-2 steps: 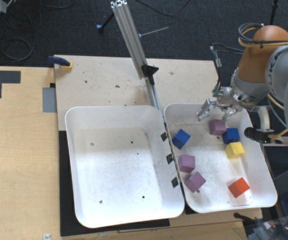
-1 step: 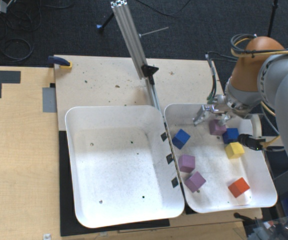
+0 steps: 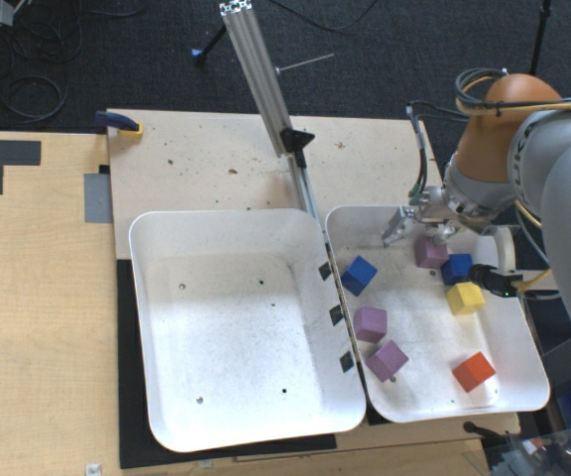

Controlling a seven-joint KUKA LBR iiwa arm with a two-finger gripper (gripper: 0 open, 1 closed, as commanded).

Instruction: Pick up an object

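Open white floor across the left bin (image 3: 226, 335), free to pass. Crowded right bin (image 3: 523, 390): blue cube (image 3: 359, 275), two purple cubes (image 3: 370, 322) (image 3: 388, 360) beside the dividing rim; purple (image 3: 430, 254), blue (image 3: 457, 268), yellow (image 3: 466, 297) clustered far right; orange cube (image 3: 475, 372) near right.

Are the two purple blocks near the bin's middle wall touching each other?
Apart. The camera view shows white bin floor between the upper purple block and the lower purple block.
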